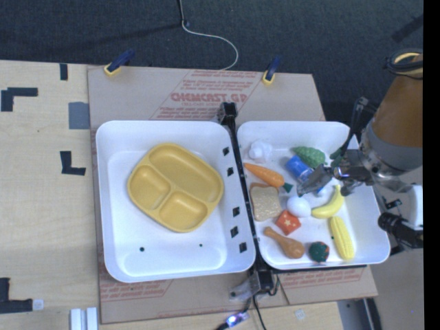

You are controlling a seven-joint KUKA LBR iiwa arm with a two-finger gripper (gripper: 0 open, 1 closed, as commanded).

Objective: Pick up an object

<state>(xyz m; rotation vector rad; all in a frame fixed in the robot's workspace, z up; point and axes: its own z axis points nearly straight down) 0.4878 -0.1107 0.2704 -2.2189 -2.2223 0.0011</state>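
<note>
hand (317, 182) over right bin, finger state unclear, banana (328, 206) just beside, long axis diagonal

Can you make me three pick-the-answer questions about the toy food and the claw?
1. Where is the yellow plate? A left bin B right bin C on the floor
2. What colour is the carrot? A purple B orange C black
3. What is the claw doing? A hanging over the right bin B resting on the yellow plate C sitting outside both bins

Answers: 1 A, it lies in the left bin. 2 B, it is orange beside the bread. 3 A, it hangs above the toys near the banana.
</note>
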